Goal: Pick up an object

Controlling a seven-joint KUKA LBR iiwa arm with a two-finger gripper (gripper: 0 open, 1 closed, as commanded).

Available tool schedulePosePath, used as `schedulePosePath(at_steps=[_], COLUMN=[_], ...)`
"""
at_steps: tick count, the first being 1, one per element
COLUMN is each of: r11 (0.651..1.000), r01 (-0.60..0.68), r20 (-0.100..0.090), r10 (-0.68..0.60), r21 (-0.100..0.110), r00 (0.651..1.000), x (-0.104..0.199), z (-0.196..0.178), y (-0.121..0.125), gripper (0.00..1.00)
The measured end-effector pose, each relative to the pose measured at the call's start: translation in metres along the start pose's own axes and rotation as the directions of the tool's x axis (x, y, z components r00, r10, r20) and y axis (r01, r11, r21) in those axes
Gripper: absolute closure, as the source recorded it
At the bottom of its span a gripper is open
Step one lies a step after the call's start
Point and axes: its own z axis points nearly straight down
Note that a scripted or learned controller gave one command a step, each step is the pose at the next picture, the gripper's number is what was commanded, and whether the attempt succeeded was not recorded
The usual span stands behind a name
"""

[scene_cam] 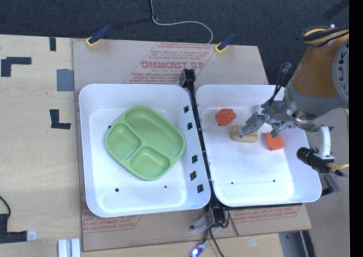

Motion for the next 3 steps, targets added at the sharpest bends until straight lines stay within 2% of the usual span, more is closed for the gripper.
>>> schedulePosePath(at_steps=[1, 2, 3], r11=[1.0, 1.0, 1.0], r01=[-0.001, 0.003, -0.004], r20=[0.003, 0.002, 0.002], r10=[0.001, -0.003, 0.004], r21=[-0.001, -0.006, -0.003], r00=[1.0, 1.0, 1.0], x=[-0.041, -0.023, -0.087], z=[0.115, 0.109, 0.108], y=[0.031, 0.096, 0.063], gripper=[0.0, 0.0, 0.0])
